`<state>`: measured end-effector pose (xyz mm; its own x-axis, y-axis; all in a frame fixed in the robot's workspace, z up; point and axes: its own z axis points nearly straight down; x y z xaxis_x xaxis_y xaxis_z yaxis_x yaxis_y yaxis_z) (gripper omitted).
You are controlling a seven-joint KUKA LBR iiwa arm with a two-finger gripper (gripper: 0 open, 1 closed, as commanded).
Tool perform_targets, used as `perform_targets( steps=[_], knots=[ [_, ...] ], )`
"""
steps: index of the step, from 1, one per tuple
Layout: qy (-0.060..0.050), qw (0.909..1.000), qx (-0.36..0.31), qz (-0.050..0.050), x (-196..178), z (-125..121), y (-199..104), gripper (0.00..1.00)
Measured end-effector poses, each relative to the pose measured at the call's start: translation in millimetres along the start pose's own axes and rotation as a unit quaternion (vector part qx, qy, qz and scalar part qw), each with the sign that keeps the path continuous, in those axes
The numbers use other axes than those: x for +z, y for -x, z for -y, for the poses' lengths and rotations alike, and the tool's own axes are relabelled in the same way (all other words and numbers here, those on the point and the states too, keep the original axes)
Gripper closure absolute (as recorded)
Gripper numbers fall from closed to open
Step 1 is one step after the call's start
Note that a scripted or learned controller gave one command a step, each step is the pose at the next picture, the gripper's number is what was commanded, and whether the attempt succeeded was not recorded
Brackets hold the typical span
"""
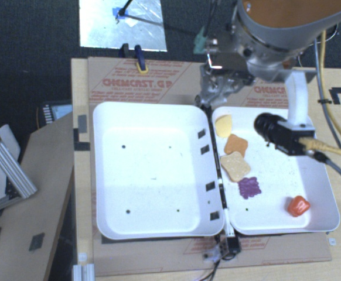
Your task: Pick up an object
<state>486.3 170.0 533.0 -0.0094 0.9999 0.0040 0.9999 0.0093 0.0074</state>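
Even overhead light; white bins (153,174) bright, soft shadows; image slightly soft, grainy.

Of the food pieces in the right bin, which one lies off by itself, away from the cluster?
The red-orange piece, near the right bin's front right corner. The yellow, orange, tan and purple pieces form a line along the divider side.

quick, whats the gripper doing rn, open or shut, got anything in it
gripper: cannot be told; it sits at the far edge where the two bins meet, above the yellow piece, with nothing seen in it.
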Motion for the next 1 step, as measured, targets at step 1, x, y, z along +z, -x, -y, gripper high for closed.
perform_targets(
  steps=[1],
  knots=[
    [-0.003, 1.0, 0.001, 0.001, -1.9, -5.2, -34.4, 1.0]
  ],
)
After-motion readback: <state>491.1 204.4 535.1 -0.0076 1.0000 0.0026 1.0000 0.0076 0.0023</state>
